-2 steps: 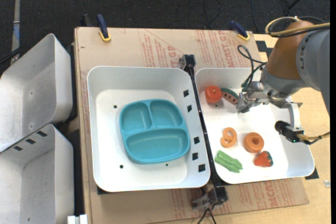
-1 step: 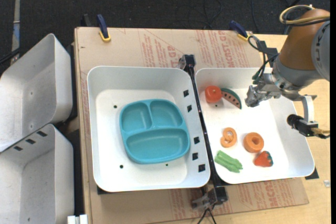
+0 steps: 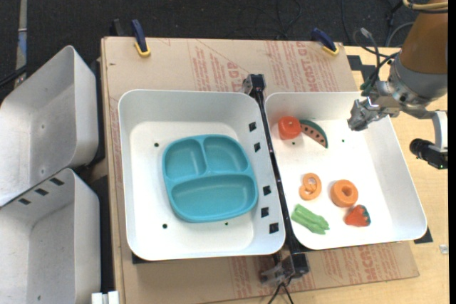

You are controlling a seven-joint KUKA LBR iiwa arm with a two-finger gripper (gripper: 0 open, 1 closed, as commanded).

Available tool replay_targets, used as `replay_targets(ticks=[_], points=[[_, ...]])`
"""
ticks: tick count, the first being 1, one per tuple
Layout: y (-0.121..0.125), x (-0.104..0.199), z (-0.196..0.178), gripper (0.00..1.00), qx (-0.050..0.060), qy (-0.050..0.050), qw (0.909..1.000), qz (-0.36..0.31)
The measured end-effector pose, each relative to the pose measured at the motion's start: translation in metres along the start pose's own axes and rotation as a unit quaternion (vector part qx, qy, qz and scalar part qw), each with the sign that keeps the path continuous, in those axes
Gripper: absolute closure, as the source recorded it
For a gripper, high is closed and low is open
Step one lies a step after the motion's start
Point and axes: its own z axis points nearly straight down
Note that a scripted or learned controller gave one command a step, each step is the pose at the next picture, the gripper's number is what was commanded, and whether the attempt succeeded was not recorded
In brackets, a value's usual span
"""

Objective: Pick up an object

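The right bin (image 3: 399, 174) holds several toy foods: an orange-red tomato (image 3: 288, 127), a watermelon slice (image 3: 314, 132), an orange ring (image 3: 311, 186), a thicker orange ring (image 3: 345, 193), a green pod (image 3: 310, 218) and a strawberry (image 3: 358, 216). My gripper (image 3: 359, 115) hangs over the bin's back right part, to the right of the watermelon slice and apart from it. I see nothing between its fingers.
The left bin (image 3: 135, 153) holds a blue divided plate (image 3: 210, 178). Two spare white bins (image 3: 43, 174) stand off the bench at the left. Clamps (image 3: 141, 39) sit at the board's back edge. A black divider (image 3: 267, 153) runs between the bins.
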Motion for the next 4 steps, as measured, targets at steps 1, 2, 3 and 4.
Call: replay_targets(ticks=[1,2,3,4], points=[[0.001,0.0,-0.013,1.0,0.002,0.001,1.0,-0.001],[0.004,0.049,-0.005,1.0,0.003,0.002,1.0,-0.004],[0.011,0.112,-0.012,1.0,0.003,0.002,1.0,-0.004],[0.021,0.163,-0.004,1.0,0.003,0.002,1.0,-0.004]])
